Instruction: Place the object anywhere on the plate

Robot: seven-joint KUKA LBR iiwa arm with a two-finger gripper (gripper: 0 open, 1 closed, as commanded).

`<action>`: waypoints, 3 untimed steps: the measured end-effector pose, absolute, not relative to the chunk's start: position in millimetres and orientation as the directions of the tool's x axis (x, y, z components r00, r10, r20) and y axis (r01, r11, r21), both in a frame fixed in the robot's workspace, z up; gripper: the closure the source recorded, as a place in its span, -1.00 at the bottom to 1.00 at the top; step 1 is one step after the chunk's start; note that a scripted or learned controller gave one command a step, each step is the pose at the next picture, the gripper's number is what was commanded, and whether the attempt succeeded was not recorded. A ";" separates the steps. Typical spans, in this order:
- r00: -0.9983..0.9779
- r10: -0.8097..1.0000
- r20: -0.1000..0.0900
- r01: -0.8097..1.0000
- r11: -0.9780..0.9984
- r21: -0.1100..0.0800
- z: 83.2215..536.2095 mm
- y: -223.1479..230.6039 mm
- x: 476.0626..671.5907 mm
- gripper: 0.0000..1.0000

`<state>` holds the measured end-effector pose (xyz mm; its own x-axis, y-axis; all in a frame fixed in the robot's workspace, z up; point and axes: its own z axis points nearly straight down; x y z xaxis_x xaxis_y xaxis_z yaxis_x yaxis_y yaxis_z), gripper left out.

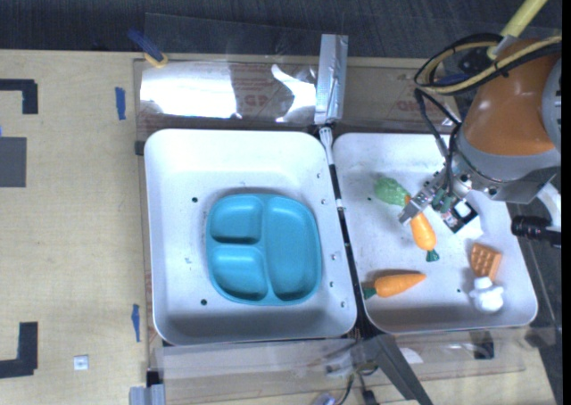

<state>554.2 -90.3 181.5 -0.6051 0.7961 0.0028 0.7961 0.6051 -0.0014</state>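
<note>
Gripper on the grey arm with the orange band sits low in the right shallow white bin, fingertips at the top end of a small orange toy carrot with a green tip. Can't tell if the fingers are clenched or released; the view doesn't resolve them, and whether they touch that carrot is also unclear.

Right bin contents:
- green leafy toy piece, just left of the gripper
- longer orange toy carrot lying flat, near the bin's front-left corner
- orange waffle-textured toy wedge, right side
- small white lumpy object, touching or just below the wedge

Blue plastic plate with three compartments lies in the middle of the left shallow white bin, well apart from the gripper and all the toys.
</note>
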 end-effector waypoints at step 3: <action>-0.699 0.715 0.002 0.715 0.699 -0.003 181.3 76.2 532.3 -1.00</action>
